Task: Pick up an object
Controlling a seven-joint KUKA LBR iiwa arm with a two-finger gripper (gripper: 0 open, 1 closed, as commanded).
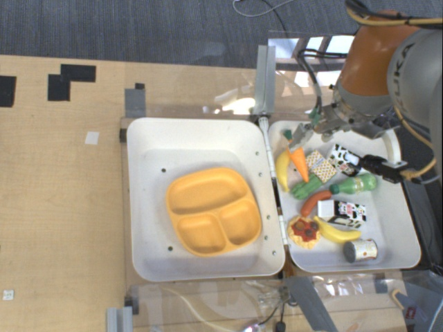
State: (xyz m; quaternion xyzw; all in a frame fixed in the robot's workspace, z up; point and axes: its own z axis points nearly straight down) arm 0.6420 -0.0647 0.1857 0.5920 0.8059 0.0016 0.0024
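Observation:
My gripper (302,134) hangs over the far left part of the right bin (408,235), just above the top of an orange carrot (298,163). A yellow banana-shaped piece (282,169) lies left of the carrot, and a checkered cracker (316,163) lies right of it. Nearer the front are a green cucumber (308,187), a green bottle (356,183), a red sausage (316,200), a cow-patterned carton (350,211), a banana (337,232), a small pizza piece (304,232) and a grey can (361,250). Nothing is visibly held.
An orange divided plate (211,209) lies in the left bin (149,144). A black-and-white patterned item (343,157) sits under the arm's wrist. The grey and orange arm (387,61) covers the right bin's far right corner. A metal divider (266,81) stands between the bins.

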